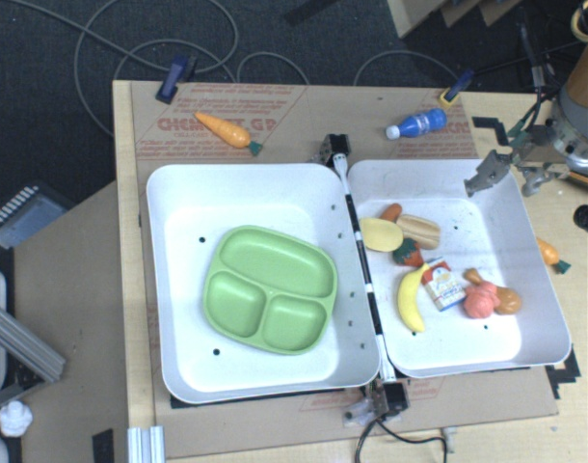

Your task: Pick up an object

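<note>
A toy banana [411,300] lies in the right bin [525,340], toward its inner wall. Just beside the banana, on the outer side, sits a small carton [444,285], then a pink toy [480,301] touching an orange one [507,300]. Beyond the banana, toward the bin's far side, lie a yellow lemon-like piece [380,234] and a hot dog bun [418,231]. The gripper [506,174] hangs over the far outer corner of that bin, well apart from the banana, fingers spread with nothing between them. The left bin [178,355] holds a green divided plate [269,288].
</note>
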`<state>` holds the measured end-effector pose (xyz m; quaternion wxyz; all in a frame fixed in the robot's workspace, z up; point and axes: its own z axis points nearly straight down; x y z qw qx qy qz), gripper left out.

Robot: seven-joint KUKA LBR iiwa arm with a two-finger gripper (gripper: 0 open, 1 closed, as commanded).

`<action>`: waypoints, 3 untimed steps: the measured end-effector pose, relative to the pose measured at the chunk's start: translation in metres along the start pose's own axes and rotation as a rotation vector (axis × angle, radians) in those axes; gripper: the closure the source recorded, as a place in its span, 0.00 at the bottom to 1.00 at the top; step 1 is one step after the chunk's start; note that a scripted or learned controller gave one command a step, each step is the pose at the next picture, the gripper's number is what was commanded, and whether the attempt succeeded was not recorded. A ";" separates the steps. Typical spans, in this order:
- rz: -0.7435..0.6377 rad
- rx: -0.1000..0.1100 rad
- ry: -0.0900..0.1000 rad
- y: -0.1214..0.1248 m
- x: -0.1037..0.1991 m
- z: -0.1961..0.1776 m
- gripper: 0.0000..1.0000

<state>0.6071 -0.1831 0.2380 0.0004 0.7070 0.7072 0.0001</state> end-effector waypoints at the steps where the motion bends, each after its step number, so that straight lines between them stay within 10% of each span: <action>1: -0.001 0.003 0.001 -0.034 0.060 0.087 0.00; 2: 0.000 0.002 0.001 -0.027 0.078 0.154 0.00; 3: 0.001 0.000 0.000 -0.027 0.078 0.143 1.00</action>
